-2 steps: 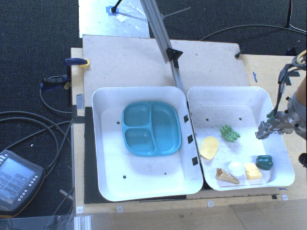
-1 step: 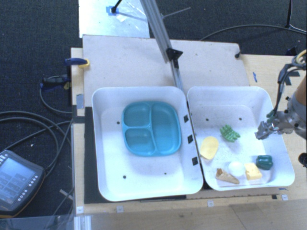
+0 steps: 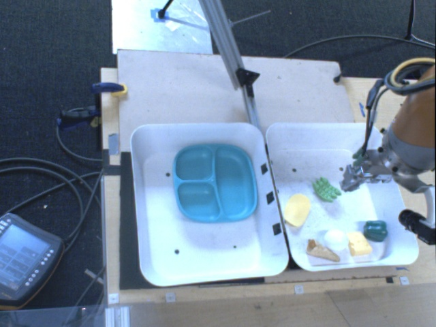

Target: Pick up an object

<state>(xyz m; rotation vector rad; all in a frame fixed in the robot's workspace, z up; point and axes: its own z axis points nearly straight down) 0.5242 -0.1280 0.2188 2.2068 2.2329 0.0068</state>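
Bins sit side by side on the worktop (image 3: 204, 87) — the left bin (image 3: 153, 251) carries a blue divided plate (image 3: 214, 182), and the right bin (image 3: 300, 148) carries the small objects. The arm (image 3: 414, 125) reaches in from the right, and its hand (image 3: 355, 177) hangs over the right bin, just beside a green ridged piece (image 3: 327, 190) that lies on the bin floor. Whether the hand is apart or together cannot be told at this size. A pale yellow piece (image 3: 297, 210) lies near the bin's left wall. Along the front edge — a tan wedge (image 3: 321, 251), a white ball (image 3: 334, 238), a yellow block (image 3: 360, 244) and a dark green piece (image 3: 375, 231) cluster close together.
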